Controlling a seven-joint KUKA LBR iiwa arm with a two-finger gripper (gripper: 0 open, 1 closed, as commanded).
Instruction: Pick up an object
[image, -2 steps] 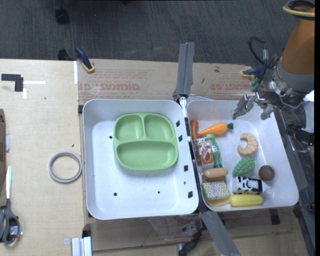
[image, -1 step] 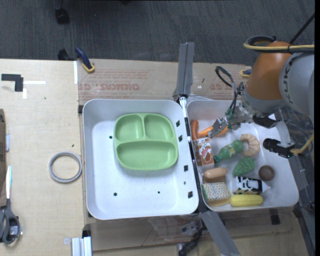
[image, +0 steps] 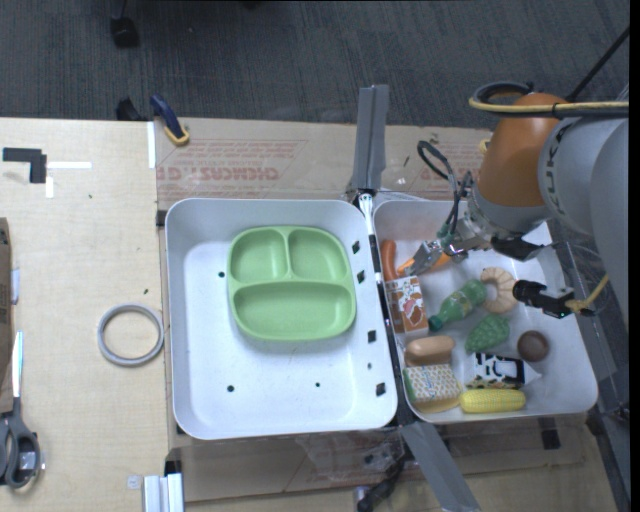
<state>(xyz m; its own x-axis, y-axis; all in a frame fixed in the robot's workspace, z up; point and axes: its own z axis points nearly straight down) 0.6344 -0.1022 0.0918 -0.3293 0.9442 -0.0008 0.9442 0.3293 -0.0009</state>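
Note:
The right bin holds several toy foods: an orange carrot, a red-and-white packet, a green bottle, a bumpy green piece, a bread roll, a waffle square, a yellow corn cob, a brown ball, a beige pastry and a black-and-white item. My gripper hangs low over the bin's upper left part, just right of the carrot and above the packet. The arm's orange band rises behind it.
The left bin carries a green divided plate. A grey post stands at the bins' shared wall. On the bench to the left lie a tape ring, scissors and a blue clamp.

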